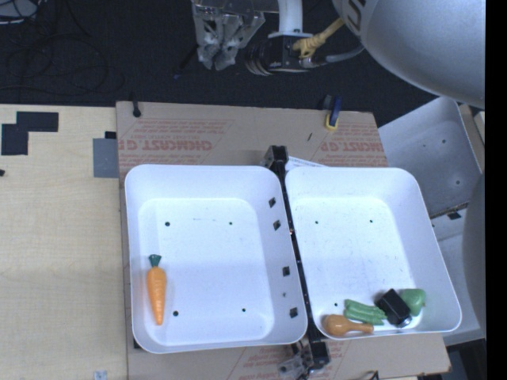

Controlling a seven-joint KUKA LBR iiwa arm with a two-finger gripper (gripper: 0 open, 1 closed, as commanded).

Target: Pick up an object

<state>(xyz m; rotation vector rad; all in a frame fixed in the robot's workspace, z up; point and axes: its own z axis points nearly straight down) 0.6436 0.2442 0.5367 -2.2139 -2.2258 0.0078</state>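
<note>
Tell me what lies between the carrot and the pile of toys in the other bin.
In the camera view, bare white floor of both bins and the black clips joining them lie between the carrot and the pile.

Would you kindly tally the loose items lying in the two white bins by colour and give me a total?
Orange: 2, the carrot in the left bin and the orange pear-shaped piece in the right bin
Green: 2, the long green vegetable and the rounded green item
Black: 1, the black block
Total: 5
</note>
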